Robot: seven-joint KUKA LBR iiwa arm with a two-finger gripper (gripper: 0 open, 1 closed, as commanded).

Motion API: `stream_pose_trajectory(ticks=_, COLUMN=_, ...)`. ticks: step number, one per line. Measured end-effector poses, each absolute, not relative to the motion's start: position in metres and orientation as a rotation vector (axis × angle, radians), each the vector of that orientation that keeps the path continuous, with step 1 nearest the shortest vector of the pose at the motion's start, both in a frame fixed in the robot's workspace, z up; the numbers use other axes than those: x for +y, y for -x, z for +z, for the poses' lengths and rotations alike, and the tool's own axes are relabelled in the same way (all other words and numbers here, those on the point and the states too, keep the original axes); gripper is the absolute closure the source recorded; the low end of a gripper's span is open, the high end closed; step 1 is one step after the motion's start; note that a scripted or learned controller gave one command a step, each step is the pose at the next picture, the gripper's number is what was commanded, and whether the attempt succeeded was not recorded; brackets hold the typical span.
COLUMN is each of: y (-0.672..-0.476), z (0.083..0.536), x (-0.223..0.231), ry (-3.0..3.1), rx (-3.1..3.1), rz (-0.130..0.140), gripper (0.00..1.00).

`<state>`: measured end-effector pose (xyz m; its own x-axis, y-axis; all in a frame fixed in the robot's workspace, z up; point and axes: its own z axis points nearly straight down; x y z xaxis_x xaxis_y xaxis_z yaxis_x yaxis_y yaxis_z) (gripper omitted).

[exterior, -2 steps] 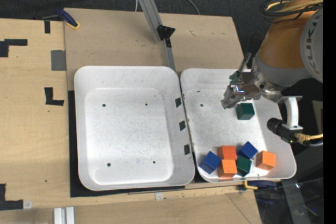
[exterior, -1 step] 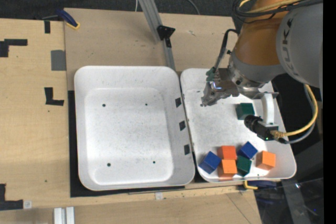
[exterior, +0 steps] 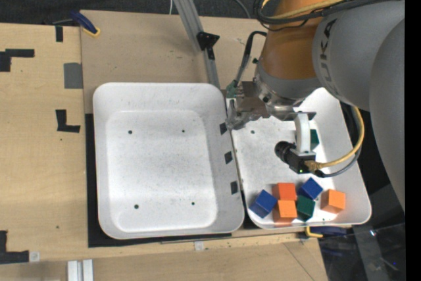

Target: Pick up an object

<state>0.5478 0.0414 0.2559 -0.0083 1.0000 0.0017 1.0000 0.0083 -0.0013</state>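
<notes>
1. Blocks (exterior: 287, 209) are sitting in a tight cluster at the near end of the right bin (exterior: 263, 154): blue, orange and green, several of them touching.
2. Handling, judged from looks: they are reading as light, rigid cubes with flat faces, not fragile and perhaps a little slick. Two opposite flat faces are looking like the place to take hold.
3. Blue block (exterior: 263, 203) at the cluster's left edge and orange block (exterior: 333, 201) at its right edge are offering the freest sides. The middle ones are crowding each other.
4. Gripper (exterior: 240, 114) is hanging over the rim shared by the right bin and the left bin (exterior: 158, 154), well apart from the cluster.
5. Jaw state: cannot tell, as the wrist is blurring into the rim there.
6. Arm (exterior: 368, 49) is reaching in from the right, its orange band (exterior: 296, 23) bulking over the right bin's far half.
</notes>
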Motion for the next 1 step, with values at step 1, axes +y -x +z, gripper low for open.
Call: stream_pose_trajectory(ticks=1, y=-0.5488, z=0.2424, x=0.1001, ry=2.211, rx=-2.228, rz=0.003, gripper=1.0)
